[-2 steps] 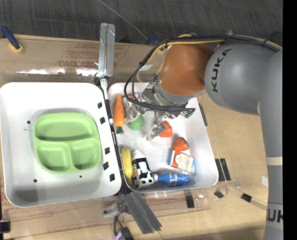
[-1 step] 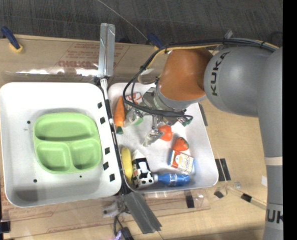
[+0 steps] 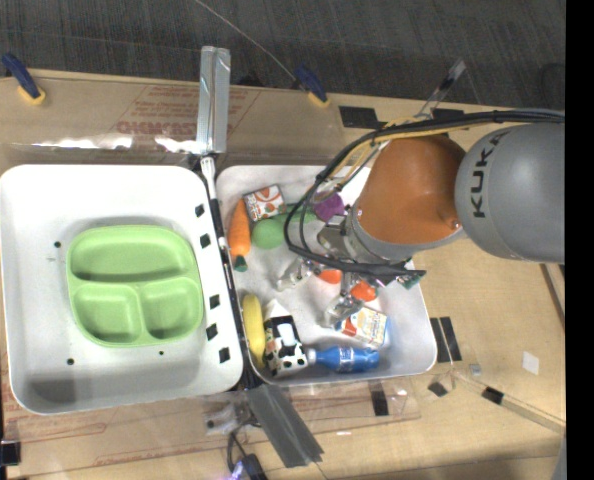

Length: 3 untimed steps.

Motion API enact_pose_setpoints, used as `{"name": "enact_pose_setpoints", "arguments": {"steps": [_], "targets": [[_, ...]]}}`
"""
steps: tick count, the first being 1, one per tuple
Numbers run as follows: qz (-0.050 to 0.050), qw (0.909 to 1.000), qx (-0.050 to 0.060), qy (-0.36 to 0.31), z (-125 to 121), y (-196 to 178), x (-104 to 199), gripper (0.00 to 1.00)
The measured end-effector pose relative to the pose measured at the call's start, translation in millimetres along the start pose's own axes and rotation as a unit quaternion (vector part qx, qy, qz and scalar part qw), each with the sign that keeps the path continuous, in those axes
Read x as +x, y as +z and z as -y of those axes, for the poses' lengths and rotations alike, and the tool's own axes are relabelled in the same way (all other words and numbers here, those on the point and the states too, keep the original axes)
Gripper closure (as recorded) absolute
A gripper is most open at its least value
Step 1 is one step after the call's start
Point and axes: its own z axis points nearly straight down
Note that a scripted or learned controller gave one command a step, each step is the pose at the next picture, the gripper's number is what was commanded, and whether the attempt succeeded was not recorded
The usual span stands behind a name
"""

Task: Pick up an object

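Orange and white, a small carton point(image 3: 366, 325) lies tilted in the right bin point(image 3: 417, 343), toward its near right corner, just under the gripper point(image 3: 352, 293). The gripper hangs low over the middle of that bin, below the arm's orange band point(image 3: 407, 193) and a tangle of black cables point(image 3: 312, 218); whether its fingers are spread or closed, and whether anything sits between them, I cannot tell, since the wrist covers them from above. A bit of orange shows right at the gripper, too hidden to name.

Along the bin's near edge lies a blue bottle point(image 3: 347, 358), touching or almost touching the carton. Beside it, at the near left corner, sits a black-and-white cow-patterned toy point(image 3: 285, 353), and a yellow banana point(image 3: 253, 323) lies along the left wall. Farther up that wall an orange carrot point(image 3: 239, 233) lies lengthwise, with a green ball point(image 3: 269, 234) just beside it and another small orange-and-white box point(image 3: 266, 202) near the far left corner. A purple item point(image 3: 328, 206) peeks out by the cables.

The left bin point(image 3: 27, 298) carries a green divided tray point(image 3: 134, 283) at its middle.
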Motion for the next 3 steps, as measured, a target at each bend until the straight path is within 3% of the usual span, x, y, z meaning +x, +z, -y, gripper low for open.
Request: {"name": "enact_pose_setpoints", "arguments": {"steps": [1,2,3], "targets": [[0.002,0.9918,0.001,-0.128,-36,-38,-21,0.00],[0.002,0.9613,0.000,-0.276,-1,-22,-42,0.00],[0.007,0.9165,-0.001,-0.400,44,-1,10,0.00]]}}
